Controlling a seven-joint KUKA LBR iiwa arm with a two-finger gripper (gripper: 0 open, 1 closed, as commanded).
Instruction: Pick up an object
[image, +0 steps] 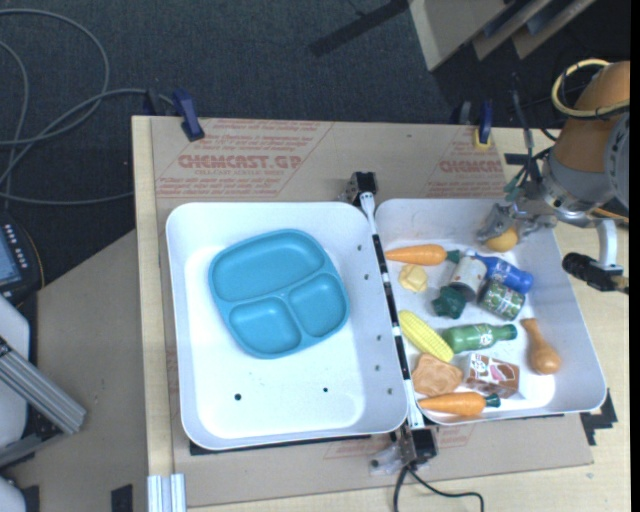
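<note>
My gripper (500, 226) hangs low over the far right corner of the right bin (585, 375), on the grey arm that comes in from the right. A small yellow object (503, 241) lies right under its tip, touching or nearly touching it. Below it in the bin lie a carrot (415, 254), a blue-and-white bottle (500, 269), a dark green bottle (455, 296), a can (500, 298), a corn cob (425, 336), a green bottle (481, 335) and a brown gourd-shaped piece (541, 348).
The left bin (195, 395) holds a blue divided plate (278, 292). At the right bin's near edge lie a second carrot (455, 403), an orange-brown piece (436, 376) and a red-and-white packet (493, 372). Clamps sit between the bins at front and back.
</note>
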